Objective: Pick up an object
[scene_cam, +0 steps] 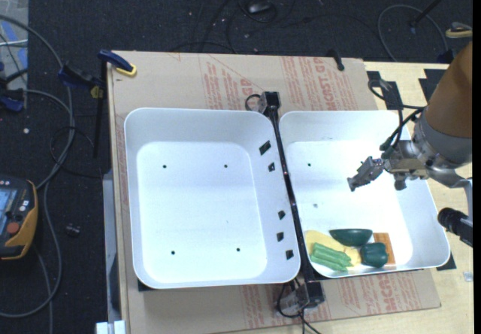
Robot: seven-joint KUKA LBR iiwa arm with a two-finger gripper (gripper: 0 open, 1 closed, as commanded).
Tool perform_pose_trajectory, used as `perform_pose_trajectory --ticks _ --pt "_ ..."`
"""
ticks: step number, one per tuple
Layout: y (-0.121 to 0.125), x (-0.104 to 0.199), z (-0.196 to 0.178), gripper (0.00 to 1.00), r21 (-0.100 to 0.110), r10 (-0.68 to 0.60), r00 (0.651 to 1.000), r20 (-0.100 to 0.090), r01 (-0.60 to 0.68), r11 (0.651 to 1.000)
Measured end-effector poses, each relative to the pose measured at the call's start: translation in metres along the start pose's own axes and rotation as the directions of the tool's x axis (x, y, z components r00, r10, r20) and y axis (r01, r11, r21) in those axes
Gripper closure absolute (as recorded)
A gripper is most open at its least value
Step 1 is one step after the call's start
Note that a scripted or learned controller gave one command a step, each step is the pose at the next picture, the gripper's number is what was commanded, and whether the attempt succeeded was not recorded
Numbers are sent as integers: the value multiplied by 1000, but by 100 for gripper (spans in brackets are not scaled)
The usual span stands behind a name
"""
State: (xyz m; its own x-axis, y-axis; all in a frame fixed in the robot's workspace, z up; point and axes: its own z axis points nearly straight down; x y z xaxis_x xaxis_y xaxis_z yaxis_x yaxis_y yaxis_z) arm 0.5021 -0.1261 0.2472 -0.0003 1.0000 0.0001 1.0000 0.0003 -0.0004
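Cardboard-topped bench (225,73), two bins; my gripper (362,174) hangs over the right bin (331,129), grip state unclear; I'd judge the green ridged toy (329,256) light, rigid, best pinched across its width.

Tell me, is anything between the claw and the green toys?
Nothing visible is. The claw hangs over bare white floor of the right bin; the green toys lie heaped at its near edge.

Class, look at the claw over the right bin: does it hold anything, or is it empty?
Empty. The claw hangs over bare white floor of the right bin; the green objects lie at the near edge.
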Motion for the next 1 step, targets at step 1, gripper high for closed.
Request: perform_pose_trajectory --ticks 1 --pt "0 0 -10 100 0 0 1000 0 0 1000"
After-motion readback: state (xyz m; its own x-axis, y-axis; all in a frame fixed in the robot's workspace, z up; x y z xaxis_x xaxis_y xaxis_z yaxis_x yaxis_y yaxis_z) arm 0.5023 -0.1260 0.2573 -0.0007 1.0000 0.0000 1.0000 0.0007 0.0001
